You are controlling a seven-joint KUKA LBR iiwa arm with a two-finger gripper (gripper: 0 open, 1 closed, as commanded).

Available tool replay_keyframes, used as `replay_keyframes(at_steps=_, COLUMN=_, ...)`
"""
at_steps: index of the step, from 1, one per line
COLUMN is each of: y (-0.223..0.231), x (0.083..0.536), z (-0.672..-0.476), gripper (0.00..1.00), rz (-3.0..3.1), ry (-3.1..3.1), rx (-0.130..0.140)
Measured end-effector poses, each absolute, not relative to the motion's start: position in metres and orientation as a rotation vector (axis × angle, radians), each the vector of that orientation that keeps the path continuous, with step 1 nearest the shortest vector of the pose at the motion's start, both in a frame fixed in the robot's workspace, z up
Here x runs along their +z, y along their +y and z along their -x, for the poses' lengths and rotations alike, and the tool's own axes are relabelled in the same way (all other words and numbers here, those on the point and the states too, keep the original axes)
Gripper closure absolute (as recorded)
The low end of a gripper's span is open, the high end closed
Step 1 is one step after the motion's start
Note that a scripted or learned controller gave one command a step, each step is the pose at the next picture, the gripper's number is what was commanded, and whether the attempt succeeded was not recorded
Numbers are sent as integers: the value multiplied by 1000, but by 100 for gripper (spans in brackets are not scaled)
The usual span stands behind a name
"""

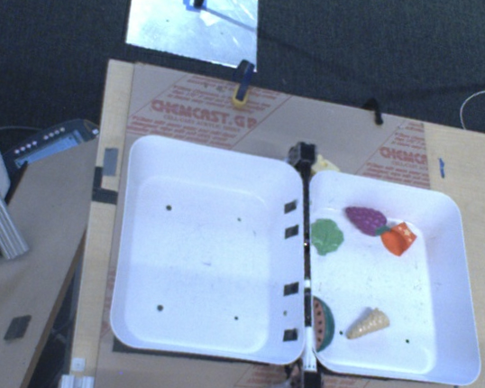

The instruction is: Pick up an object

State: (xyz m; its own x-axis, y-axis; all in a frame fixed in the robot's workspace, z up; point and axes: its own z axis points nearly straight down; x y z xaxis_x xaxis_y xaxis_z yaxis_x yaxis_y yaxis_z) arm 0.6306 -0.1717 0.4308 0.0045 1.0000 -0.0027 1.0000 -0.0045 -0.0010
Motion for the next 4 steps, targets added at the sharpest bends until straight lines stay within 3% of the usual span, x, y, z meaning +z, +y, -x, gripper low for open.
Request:
replay_keyframes(at_steps=1, y=-208, x=381, z=-670, gripper=100, rz=-2219, ry=2219, rx=-1)
replay_keyframes(at_steps=2, y=-167, x=547, z=-668, gripper=100, rz=-2198, ry=2218, rx=17)
replay_keyframes(at_steps=3, y=-208, x=483, z=-668, gripper=100, rz=-2221, ry=2220, rx=-2)
replay_keyframes(at_steps=4, y=-206, x=461, z=-669, gripper=100, rz=-2217, ry=2222, rx=0)
